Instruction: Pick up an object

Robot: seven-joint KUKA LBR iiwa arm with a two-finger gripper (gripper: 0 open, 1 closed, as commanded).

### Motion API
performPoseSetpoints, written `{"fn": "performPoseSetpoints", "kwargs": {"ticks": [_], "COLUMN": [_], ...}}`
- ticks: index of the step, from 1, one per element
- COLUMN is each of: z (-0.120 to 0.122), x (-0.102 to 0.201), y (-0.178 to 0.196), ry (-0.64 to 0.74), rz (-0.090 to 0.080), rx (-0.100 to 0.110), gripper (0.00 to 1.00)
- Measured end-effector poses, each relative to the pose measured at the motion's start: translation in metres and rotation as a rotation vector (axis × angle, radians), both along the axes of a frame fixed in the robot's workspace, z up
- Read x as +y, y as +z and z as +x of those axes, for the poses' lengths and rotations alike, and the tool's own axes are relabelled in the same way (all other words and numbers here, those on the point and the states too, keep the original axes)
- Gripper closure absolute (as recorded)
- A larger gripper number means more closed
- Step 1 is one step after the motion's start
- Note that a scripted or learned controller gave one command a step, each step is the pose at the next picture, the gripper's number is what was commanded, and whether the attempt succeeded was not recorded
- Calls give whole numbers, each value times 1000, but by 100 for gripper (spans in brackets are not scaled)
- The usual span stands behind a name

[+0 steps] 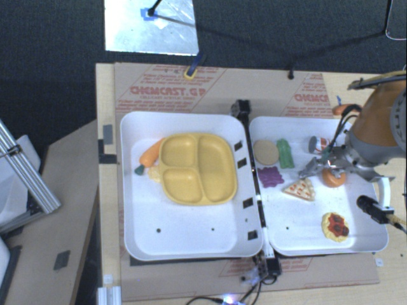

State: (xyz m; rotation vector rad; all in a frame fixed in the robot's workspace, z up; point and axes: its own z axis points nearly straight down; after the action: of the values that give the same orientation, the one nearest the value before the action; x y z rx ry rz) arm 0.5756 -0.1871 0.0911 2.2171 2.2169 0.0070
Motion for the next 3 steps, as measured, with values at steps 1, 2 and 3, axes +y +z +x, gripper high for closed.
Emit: {"fn": "performPoseSetpoints", "kwargs": {"ticks": [1,2,3], "z": [2,1,-4], "x": [-1,-6,-8], "y": [14,58,120], "ry": [1,2,3], "rz": [-2,0,-1], "rx": [-6,3,1], "gripper": [100,100,100]}}
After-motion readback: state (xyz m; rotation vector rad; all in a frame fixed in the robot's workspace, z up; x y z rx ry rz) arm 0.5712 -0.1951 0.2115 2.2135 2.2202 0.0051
